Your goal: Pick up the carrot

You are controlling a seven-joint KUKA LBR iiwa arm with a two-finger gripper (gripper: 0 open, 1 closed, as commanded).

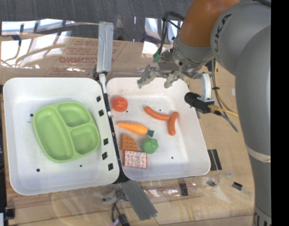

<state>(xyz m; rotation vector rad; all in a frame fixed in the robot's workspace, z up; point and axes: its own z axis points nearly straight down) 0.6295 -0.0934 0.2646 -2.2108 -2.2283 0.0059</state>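
Pincer (pixel 157 78) hanging over the far rim of the right bin (pixel 201 147), fingers apart, nothing between them. Grey arm (pixel 238 36) with orange band reaching in from the right, above the bench (pixel 229 182). Left bin (pixel 14 126) bearing a green three-part plate (pixel 64 131) about its middle. In the right bin: carrot (pixel 132 127) lying flat toward the left rim, near the middle of that side, leaf end pointing right, well apart from the pincer. Two sausages (pixel 157 113) nearer the right rim, forming a bent line, one almost upright in the view. Patterned card (pixel 135 159) near the near-left corner, waffle (pixel 128 142) just beyond it. Green ball-like thing (pixel 150 146) beside the waffle, just under the carrot's leaf end. Tomato (pixel 119 103) near the far-left corner.
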